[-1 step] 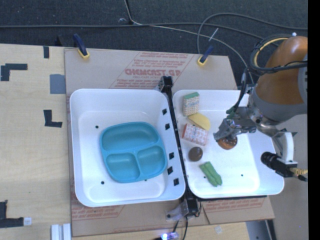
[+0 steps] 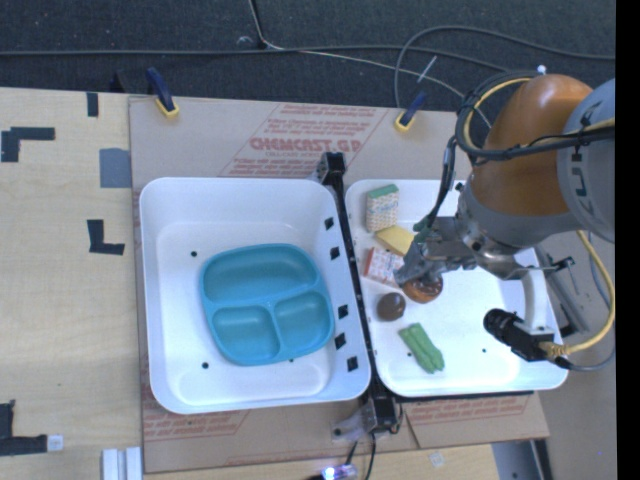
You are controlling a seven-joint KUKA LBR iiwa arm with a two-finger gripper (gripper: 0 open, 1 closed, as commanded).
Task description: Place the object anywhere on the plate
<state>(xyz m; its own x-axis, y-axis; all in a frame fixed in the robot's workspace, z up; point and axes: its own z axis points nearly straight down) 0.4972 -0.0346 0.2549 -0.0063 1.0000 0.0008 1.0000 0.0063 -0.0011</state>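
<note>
Fingers (image 2: 421, 273) of the gripper reach down in the right bin (image 2: 470, 363), right over a small brown round object (image 2: 424, 289); whether they are spread or closed on it cannot be told from this slant. Just beside them lie a red-and-white packet (image 2: 381, 264), a yellow wedge (image 2: 396, 239), a green-topped box (image 2: 382, 207), a dark brown lump (image 2: 390, 307) and a green pickle-like piece (image 2: 422, 348). Well apart, the blue divided plate (image 2: 267, 302) sits in the left bin (image 2: 175, 268)

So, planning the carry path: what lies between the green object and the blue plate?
In the camera view, the bins' adjoining walls separate the green object from the blue plate.
</note>
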